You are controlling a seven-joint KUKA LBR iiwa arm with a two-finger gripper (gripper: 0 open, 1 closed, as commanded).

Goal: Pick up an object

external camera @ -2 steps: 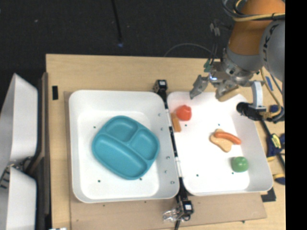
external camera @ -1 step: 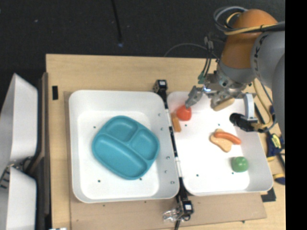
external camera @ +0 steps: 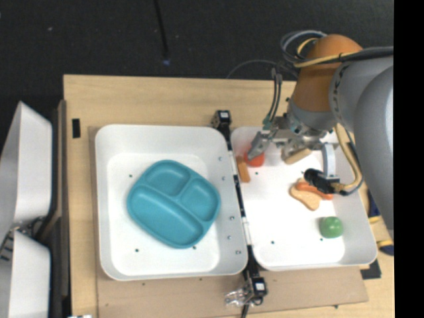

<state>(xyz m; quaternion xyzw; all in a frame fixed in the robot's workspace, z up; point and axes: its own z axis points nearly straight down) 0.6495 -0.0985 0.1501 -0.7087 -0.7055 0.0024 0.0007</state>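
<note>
camera view: the one fixed look down on both bins
desk [external camera: 132, 98]: pale wood, carried two white bins side by side
left bin [external camera: 106, 244]: held a teal divided plate [external camera: 173, 203], lying flat, centre-left of frame
right bin [external camera: 285, 244]: held every small candidate; arm reached in from frame right
gripper [external camera: 278, 150]: hung over the upper-left part of the right bin, pointed down
fingers [external camera: 262, 142]: looked spread apart, nothing seen between them; the tips partly blurred into the bin floor, so low confidence
red object [external camera: 256, 158]: small, near the upper-left corner of the right bin, touching or just beside the frame-left finger tip; can't tell which
key relation: red object sat toward frame left and slightly below the fingers' midpoint, outside the gap rather than centred in it
long axis: red object too small and blurred to call
orange piece [external camera: 244, 173]: short, just below the red object, against the right bin's left wall, long axis roughly up-down in frame
peach-orange object [external camera: 306, 196]: elongated, right of centre in the right bin, long axis running upper left to lower right
green ball [external camera: 330, 227]: lower right of the right bin, well apart from the fingers
judgement: red object was the nearest target; the gap needed shifting toward frame left before closing
risk: a finger could land on top of it or nudge it toward the wall
writing/brands: none legible anywhere
</note>
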